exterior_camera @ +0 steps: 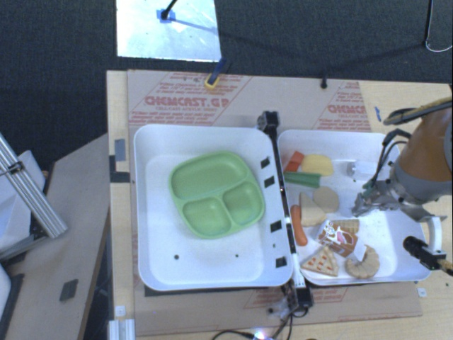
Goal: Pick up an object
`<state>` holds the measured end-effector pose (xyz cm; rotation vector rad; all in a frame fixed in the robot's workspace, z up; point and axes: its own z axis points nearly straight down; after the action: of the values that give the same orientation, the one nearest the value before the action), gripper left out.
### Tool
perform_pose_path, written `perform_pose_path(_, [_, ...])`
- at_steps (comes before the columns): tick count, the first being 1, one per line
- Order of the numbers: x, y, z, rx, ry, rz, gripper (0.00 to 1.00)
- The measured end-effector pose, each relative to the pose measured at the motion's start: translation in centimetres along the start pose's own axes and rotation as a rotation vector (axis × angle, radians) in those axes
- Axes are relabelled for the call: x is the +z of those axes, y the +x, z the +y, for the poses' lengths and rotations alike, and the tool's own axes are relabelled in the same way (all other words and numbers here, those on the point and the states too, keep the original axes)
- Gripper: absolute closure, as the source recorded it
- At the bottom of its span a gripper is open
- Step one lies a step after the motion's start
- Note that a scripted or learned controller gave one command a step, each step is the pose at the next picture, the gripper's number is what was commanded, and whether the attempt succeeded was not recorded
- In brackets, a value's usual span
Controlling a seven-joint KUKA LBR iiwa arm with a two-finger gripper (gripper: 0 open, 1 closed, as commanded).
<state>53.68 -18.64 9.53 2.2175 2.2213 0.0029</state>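
Note:
The right bin point(396, 142) holds several toy foods: a yellow piece point(317, 164), an orange-red piece point(294, 161), a green strip point(303, 178), a round beige disc point(326, 198), a pale wedge point(309, 211), a red sausage point(299, 225), a brown-and-white pastry point(340, 236), a triangular waffle slice point(320, 262) and a croissant point(364, 263). My gripper point(362, 202) hangs low in this bin, just right of the beige disc and above the pastry. Nothing visible is in its grasp.
The left bin point(152, 261) carries a green divided plate point(216, 193). A black-clipped divider point(279, 204) runs between the bins. The arm's orange band point(428, 147) and grey wrist cover the right bin's right side. A small clear item point(347, 167) lies near its back.

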Motion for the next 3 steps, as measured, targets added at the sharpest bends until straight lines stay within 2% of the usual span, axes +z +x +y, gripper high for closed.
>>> perform_pose_path(1, [-6.0, -0.9, 0.6, -0.002, -0.004, -0.002, 1.0])
perform_pose_path(2, [-12.2, -0.2, 1.0, -0.004, -0.005, -0.002, 1.0])
perform_pose_path(3, [-13.0, -0.2, 1.1, -0.004, 0.0, 0.0, 1.0])
